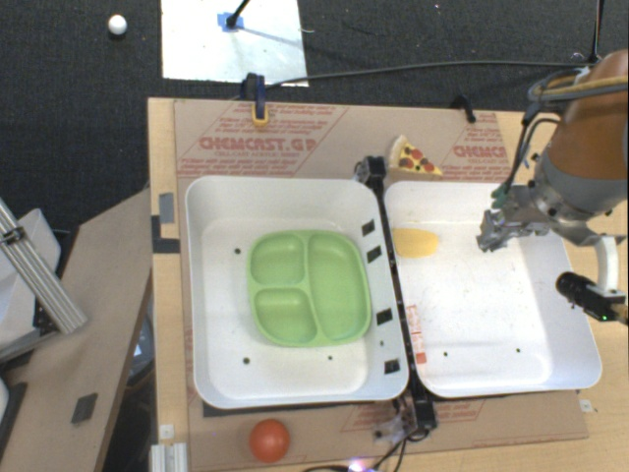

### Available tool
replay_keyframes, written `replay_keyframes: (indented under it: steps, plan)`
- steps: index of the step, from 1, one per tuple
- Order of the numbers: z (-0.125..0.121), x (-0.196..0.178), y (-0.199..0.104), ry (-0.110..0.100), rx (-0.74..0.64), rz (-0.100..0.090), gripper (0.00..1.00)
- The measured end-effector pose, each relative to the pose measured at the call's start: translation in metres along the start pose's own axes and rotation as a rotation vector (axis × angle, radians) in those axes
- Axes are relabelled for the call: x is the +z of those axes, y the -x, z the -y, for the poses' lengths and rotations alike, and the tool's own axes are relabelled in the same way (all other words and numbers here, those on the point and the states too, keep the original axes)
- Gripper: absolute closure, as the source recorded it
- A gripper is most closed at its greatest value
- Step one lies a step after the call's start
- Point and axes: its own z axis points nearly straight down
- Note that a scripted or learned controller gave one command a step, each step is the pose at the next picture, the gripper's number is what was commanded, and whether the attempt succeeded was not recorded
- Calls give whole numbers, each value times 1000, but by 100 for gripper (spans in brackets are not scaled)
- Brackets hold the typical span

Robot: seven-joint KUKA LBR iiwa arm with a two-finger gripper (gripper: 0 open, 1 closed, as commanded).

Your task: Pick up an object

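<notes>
Risk lies in a miss: the gripper hangs over the right bin, beside the yellow object but apart from it; fingers' state I cannot tell, so a straight drop likely grabs nothing

the two bins are white. the tray in the left bin is light green. right of the tray lies a pale yellow piece. above that piece, behind the bins, is a pizza slice, yellow with red dots. below the tray, in front of the bins, is an orange-red ball. the board under the bins is light brown with red letters. far above the tray, a white sheet has a blue mark, and left of it is a small white ball on dark floor.
</notes>
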Motion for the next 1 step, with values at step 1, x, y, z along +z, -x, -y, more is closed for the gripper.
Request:
replay_keyframes:
  steps: [1]
  plan:
    - [-1,-5,-51,0,0,0,100]
